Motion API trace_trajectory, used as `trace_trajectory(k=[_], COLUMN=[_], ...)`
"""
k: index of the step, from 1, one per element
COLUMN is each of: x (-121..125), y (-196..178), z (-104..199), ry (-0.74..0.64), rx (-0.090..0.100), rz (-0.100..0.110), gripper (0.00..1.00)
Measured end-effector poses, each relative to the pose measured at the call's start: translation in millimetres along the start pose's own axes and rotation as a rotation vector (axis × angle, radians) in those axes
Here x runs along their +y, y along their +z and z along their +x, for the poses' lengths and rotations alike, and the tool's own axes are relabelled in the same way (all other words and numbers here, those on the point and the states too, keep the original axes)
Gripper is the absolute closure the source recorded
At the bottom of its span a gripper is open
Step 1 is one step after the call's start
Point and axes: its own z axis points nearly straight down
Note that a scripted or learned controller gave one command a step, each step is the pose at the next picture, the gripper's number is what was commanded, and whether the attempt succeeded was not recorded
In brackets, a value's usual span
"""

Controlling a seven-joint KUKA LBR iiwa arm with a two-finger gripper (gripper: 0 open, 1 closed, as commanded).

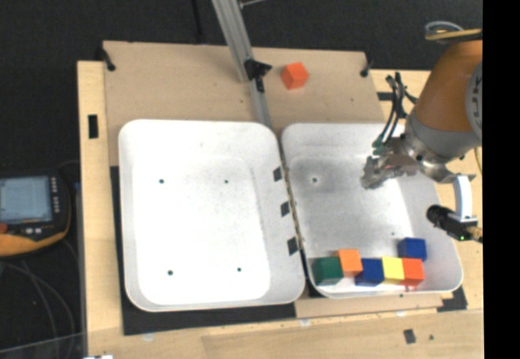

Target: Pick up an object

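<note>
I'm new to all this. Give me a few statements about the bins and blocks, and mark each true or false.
1. The blocks in the right bin lie along its near edge. True.
2. An orange block sits on the bench beyond the bins. True.
3. The green block lies in the left bin. False: it is in the right bin.
4. The tool is over the left bin. False: it is over the right bin.
5. The tool touches the green block. False: they are well apart.
</note>
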Motion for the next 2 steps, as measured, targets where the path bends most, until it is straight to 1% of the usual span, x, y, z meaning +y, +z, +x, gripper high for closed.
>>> trace_trajectory(k=[1, 2], x=[0, -28], y=[0, 48], z=[0, -39], ry=[-0.001, 0.009], rx=[-0.001, 0.002], rz=[0.001, 0.008], gripper=[0.00, 0.00])
